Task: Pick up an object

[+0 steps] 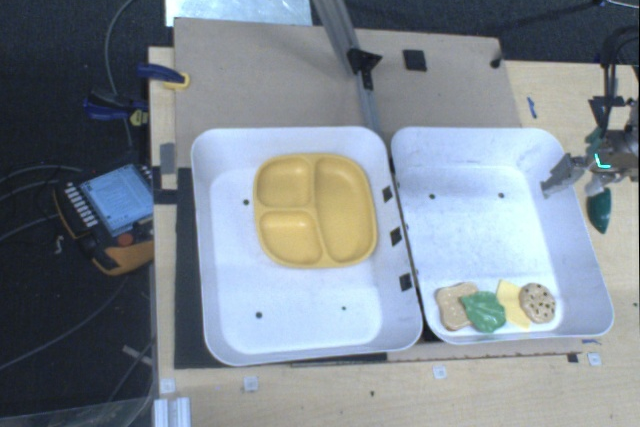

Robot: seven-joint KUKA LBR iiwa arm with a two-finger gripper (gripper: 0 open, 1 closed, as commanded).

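My gripper [590, 177] is at the right edge of the view, just over the right rim of the right bin [480, 180]. The view shows it partly, and I cannot tell how it is set, apart or together. A grey part of it points toward the bin, and a dark green shape hangs just below it, outside the rim. I cannot tell what this shape is, or whether it belongs to my gripper.

The things I can pick lie together in the near corner of the right bin, well apart from my gripper. From left to right there is a piece of toast [455, 304], a green leafy piece [485, 312] that lies partly over the toast, a yellow slice [513, 303] like cheese, and a round cookie [538, 301] with dark spots. They touch or overlap each other in one row along the near wall. The other part of this bin floor is bare white with some small dark screws.

The left bin [225, 275] stands just beside the right bin, and their rims touch in the middle. In it lies a yellow tray [315, 210] with three compartments, in the far half of the bin.

Both bins rest on a brown board [260, 75]. Left of the bench, on the dark floor, there is a handheld control unit [108, 205] with a blue screen and cables.
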